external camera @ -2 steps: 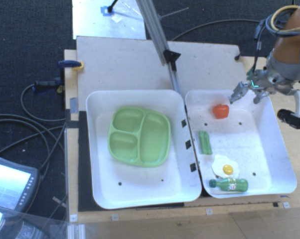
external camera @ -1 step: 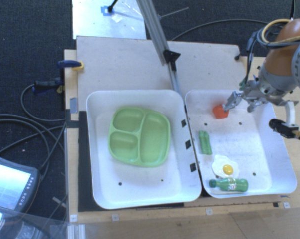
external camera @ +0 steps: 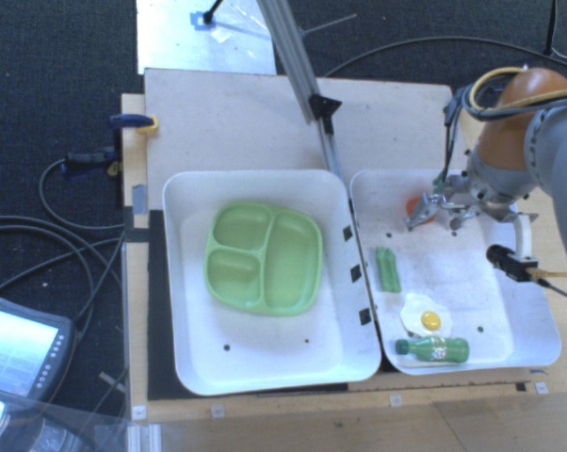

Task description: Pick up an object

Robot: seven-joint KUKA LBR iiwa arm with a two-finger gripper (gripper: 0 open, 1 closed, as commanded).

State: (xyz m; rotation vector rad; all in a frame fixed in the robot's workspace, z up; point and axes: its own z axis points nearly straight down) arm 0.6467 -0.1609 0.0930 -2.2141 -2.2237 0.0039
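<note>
Camera view: nearest you, green bottle [external camera: 433, 348] and fried-egg toy [external camera: 425, 316] in the right bin [external camera: 538, 332], green stick [external camera: 388, 269] beyond. All look light, stiff; take the bottle across its body. Gripper [external camera: 441, 207] hovers far end; spread unclear, possibly over something orange.

We see two white bins [external camera: 185, 347], the left holding a pale green tray [external camera: 265, 257]. In the right lie a green stick [external camera: 388, 269], a white-and-yellow fried egg [external camera: 427, 316], a green bottle [external camera: 434, 348] and something orange-red [external camera: 415, 203]. The arm [external camera: 533, 130] is grey and orange.
</note>
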